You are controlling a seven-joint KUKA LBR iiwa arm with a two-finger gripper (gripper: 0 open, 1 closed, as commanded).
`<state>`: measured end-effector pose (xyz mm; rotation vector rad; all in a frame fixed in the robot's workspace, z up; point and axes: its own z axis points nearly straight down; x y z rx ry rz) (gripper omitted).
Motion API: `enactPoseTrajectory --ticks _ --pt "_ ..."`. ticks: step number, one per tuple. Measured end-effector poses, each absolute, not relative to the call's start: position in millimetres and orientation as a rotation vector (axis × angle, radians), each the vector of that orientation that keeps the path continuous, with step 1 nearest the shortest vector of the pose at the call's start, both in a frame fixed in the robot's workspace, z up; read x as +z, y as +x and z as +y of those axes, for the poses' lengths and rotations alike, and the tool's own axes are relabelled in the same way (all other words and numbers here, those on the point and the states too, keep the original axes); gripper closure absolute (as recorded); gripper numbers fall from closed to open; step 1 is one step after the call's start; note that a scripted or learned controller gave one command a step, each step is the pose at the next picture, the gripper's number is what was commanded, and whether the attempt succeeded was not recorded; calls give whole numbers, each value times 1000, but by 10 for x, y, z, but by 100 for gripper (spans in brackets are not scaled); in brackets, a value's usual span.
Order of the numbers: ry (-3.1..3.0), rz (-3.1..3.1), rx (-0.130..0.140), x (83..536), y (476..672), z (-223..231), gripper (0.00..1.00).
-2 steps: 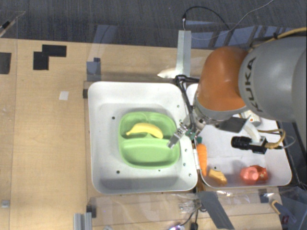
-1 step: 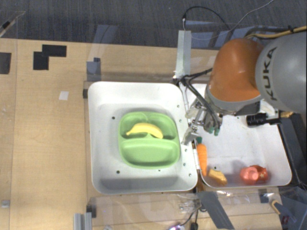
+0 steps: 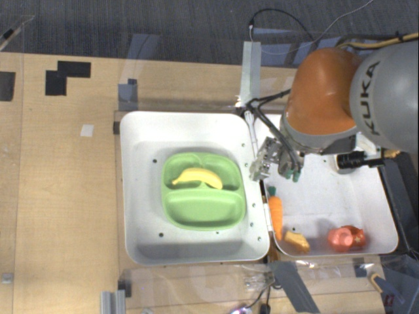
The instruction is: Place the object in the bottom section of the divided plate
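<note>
banana (image 3: 197,177) in plate's (image 3: 203,211) upper section, apparently

- This is a robotics lab, set up for testing rather than a home or kitchen.
- An industrial arm (image 3: 353,97), grey with an orange band and KUKA lettering, reaches over a wooden tabletop (image 3: 59,195).
- Two shallow white bins (image 3: 134,188) are fixed side by side, held by metal brackets (image 3: 251,70).
- Loose black cables (image 3: 275,18) trail across grey carpet (image 3: 131,12).
- Black square markers (image 3: 65,76) are stuck on the tabletop.
- Toy food lies in the bins: a banana (image 3: 196,177), a carrot (image 3: 275,216).
</note>
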<state>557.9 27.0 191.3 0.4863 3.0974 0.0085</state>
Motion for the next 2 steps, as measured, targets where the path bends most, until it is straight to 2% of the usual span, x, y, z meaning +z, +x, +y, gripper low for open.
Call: enactPoseTrajectory --ticks 1,2 --pt "-590 3081 4 1830 5607 722 100" --pt "553 3091 1 1820 5173 511 100"
